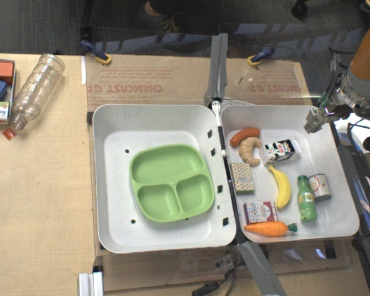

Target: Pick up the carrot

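While the arm reaches in from the right, its gripper [316,119] hangs over the far right corner of the right bin [342,184], and whether it is spread or closed cannot be told from this angle; nothing is seen between its tips. Nearest to it, toward the middle of the bin, lies a small black and white carton [279,151]. Just left of that sit a sausage [244,136] and a pale croissant [251,151], touching each other near the bin's far left side. Below the croissant rests a speckled box [242,177], and to its right a banana [281,187] lies lengthwise. Further right stand a green bottle [306,198] and a small tin can [320,187], side by side near the right wall. Toward the near edge, a pink and white box [259,212] lies just above the carrot [270,229]. That carrot lies flat along the near wall of the right bin, green top pointing right, well apart from the gripper. Beside it, the left bin [111,184] holds a green divided plate [171,182]. Out on the bench to the far left lie a clear plastic bottle [34,89] and a box of coloured blocks [0,88].
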Robot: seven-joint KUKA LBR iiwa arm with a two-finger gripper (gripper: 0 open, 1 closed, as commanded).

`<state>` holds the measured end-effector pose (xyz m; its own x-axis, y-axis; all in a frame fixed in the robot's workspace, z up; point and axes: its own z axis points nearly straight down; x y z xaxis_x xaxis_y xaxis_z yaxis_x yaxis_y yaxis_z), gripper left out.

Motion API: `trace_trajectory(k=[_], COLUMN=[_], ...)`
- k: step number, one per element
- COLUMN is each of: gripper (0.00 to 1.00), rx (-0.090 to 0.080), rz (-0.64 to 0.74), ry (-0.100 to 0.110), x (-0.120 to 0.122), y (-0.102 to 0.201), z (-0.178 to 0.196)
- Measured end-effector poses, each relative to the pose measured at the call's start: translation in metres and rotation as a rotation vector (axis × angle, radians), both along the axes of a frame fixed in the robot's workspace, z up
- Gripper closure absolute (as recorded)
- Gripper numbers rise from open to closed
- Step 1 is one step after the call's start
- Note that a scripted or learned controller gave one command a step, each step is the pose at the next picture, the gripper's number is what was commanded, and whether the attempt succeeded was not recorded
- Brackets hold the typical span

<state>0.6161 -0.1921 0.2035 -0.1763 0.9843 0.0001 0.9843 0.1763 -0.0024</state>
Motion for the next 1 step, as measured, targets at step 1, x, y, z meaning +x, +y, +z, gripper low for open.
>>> trace_trajectory(k=[1], gripper=[1.0], rx=[0.0], rz=[-0.339], ry=[0.001], x=[-0.0503], y=[0.0261], z=[-0.0758])
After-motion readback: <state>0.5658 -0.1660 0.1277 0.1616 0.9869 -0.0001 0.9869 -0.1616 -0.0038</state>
